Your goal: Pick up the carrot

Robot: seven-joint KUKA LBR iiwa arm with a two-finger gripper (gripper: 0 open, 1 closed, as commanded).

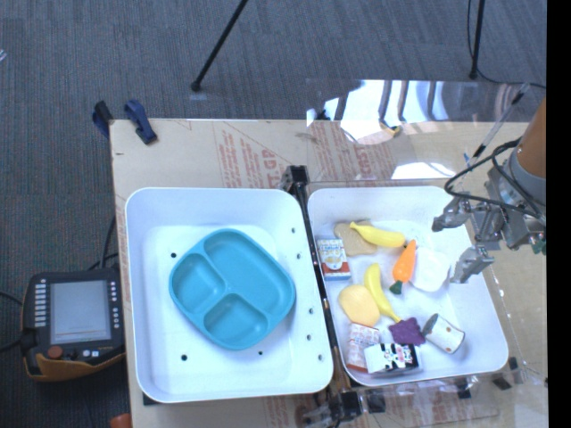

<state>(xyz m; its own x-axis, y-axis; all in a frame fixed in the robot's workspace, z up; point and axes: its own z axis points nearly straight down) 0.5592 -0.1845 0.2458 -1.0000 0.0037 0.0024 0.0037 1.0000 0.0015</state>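
The gripper [465,241] hangs over the right-hand bin [496,328], near that bin's right wall and toward its far half. Its two grey fingers are spread apart, one at the upper left and one lower down to the right, with nothing between them. Above it the wrist carries loops of black cable, and the arm [533,163] runs off toward the bench's right edge.

Just left of the gripper lies the carrot [405,261], clear of both fingers. It is a small toy: a bright orange tapered body with a dark green stub at its lower end, set almost upright in the view and leaning slightly. It rests around the middle of the right bin, touching or just beside a white rounded item [430,272] on its right.

Toward the bin's far edge, left of the carrot, a yellow banana [378,235] lies partly across a tan slice of bread [354,240]. Below that sits a small milk carton [333,258] by the bin's left wall. A second banana [380,292] curves beside a pale yellow rounded fruit [358,304]. At the near edge are a purple piece [408,331], a tipped can [443,333] and some small printed boxes [380,350].

The left-hand bin [147,239] holds a blue divided plate [233,287] near its centre. A teach pendant [73,317] lies on the floor past the bench's left edge.
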